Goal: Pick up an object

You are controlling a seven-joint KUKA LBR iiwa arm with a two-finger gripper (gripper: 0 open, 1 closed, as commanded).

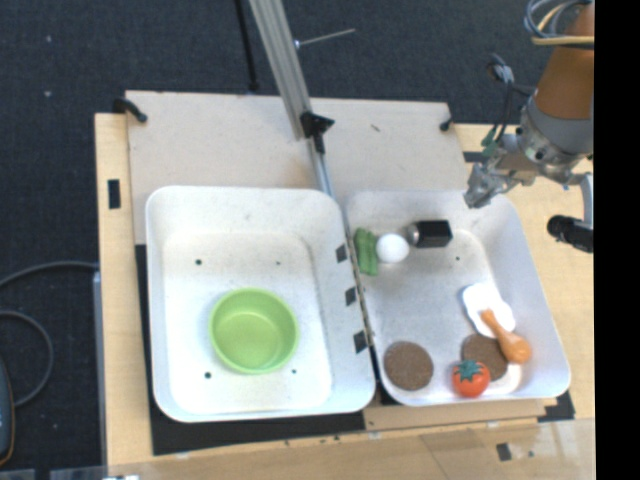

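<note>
Even, bright overhead light; soft shadows; slightly blurry throughout.

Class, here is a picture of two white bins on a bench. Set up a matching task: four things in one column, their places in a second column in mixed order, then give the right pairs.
Things:
1. green bowl
2. white ball
3. toy tomato
4. gripper

Places:
A. near corner of the right bin
B. above the far edge of the right bin
C. in the left bin
D. far part of the right bin, beside a small black block

Pairs: 1-C, 2-D, 3-A, 4-B
</note>
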